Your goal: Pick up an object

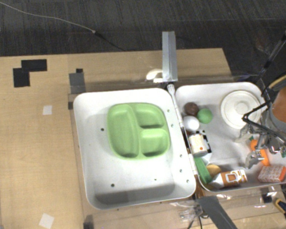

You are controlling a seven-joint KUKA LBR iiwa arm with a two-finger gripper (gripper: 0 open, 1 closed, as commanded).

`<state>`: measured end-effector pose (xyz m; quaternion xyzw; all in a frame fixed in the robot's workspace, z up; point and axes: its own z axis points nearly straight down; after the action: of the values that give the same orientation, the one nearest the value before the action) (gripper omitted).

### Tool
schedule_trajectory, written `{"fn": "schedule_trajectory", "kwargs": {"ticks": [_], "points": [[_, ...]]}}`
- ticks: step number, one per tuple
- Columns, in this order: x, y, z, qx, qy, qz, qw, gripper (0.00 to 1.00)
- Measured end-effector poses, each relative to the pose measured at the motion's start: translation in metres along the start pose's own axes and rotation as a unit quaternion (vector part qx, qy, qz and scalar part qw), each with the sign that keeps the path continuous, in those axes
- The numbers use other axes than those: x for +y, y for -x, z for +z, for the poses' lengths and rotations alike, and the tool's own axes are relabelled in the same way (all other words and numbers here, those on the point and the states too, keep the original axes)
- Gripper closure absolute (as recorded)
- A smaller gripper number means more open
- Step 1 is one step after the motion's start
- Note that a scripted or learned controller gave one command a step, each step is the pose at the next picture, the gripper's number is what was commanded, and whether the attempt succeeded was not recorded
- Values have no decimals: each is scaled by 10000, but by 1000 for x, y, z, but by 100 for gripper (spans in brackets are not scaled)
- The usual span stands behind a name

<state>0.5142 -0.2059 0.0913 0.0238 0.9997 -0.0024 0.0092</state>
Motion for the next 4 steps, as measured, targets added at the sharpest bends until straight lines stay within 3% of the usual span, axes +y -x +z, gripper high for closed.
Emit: {"fn": "schedule_trajectory", "kwargs": {"ticks": [1,2,3,4], "points": [[1,-20,0,-22,2,195,9998,0],[1,-13,-15,-118,-21,157,9998,100],[0,-5,-51,41,19,-1374,9905,100],[0,-6,-51,46,22,-1375,9905,0]]}}
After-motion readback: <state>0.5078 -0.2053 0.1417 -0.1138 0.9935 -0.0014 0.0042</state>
